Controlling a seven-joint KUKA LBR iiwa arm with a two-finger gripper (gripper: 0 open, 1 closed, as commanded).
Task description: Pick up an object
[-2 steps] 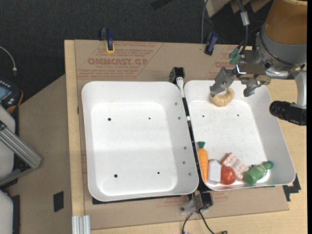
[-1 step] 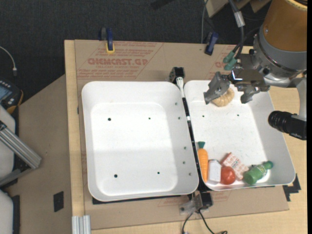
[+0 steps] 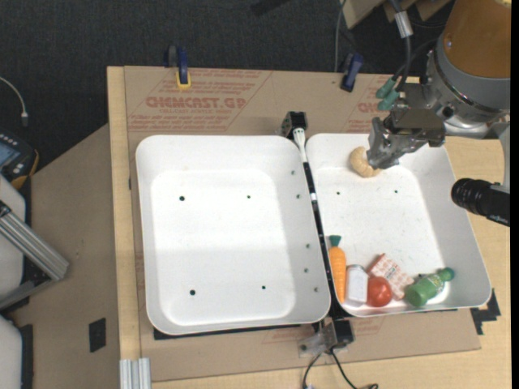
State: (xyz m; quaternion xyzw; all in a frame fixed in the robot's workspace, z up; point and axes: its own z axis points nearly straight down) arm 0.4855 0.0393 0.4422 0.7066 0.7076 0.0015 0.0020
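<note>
A tabletop (image 3: pixel 235 96) covered in brown cardboard is seen carrying two white bins side by side. The left bin (image 3: pixel 223 229) is seen beside the right bin (image 3: pixel 405 217). The hand (image 3: pixel 381 159) is placed low in the far part of the right bin, right against a pale round object (image 3: pixel 360 161); how far it is open cannot be told. Along that bin's near edge, a carrot (image 3: pixel 337 263), a green bottle (image 3: pixel 427 287), a red item (image 3: pixel 379 291) and a small patterned packet (image 3: pixel 391 270) are clustered.
</note>
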